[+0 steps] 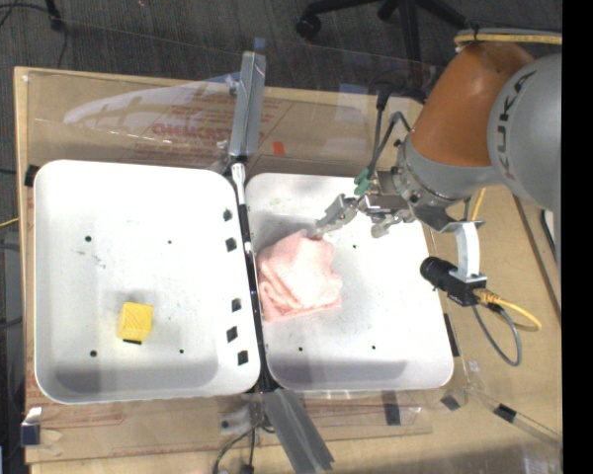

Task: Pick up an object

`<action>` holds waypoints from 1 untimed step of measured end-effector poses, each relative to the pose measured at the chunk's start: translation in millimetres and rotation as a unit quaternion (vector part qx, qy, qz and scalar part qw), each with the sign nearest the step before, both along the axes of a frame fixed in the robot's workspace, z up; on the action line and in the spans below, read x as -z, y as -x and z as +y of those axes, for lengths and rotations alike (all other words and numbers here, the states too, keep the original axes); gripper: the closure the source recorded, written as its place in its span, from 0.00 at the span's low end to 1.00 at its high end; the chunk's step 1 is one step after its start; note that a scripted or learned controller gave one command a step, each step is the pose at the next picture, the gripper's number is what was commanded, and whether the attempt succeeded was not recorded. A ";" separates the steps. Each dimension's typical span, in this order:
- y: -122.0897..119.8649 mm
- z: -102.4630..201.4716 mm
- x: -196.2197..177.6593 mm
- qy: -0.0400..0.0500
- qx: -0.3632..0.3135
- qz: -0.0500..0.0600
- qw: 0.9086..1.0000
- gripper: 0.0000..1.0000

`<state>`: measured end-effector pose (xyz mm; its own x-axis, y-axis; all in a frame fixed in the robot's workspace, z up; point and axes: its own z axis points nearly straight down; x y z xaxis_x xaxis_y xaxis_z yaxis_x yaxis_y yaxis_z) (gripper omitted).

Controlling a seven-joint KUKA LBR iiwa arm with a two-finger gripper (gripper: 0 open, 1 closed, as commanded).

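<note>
Two white bins sit side by side on the surface: the left bin has a small yellow block near its front, the right bin a crumpled pink cloth by the divider. Just above the cloth's upper right edge hovers the end effector, fingers parted, gripping nothing.

1 fixed camera looks down on the bench at a slant from above, far enough back to take in both white bins: the left bin and the right bin. Dark floor runs along the top edge, and the arm enters from the right.
</note>
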<state>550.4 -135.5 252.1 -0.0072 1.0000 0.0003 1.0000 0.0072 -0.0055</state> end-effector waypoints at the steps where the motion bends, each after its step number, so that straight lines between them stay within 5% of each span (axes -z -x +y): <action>1: -30.6 -20.3 147.6 0.000 0.050 0.000 0.999 0.00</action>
<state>581.1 -155.8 104.5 0.0919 0.9958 0.0001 0.9958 -0.0919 -0.0062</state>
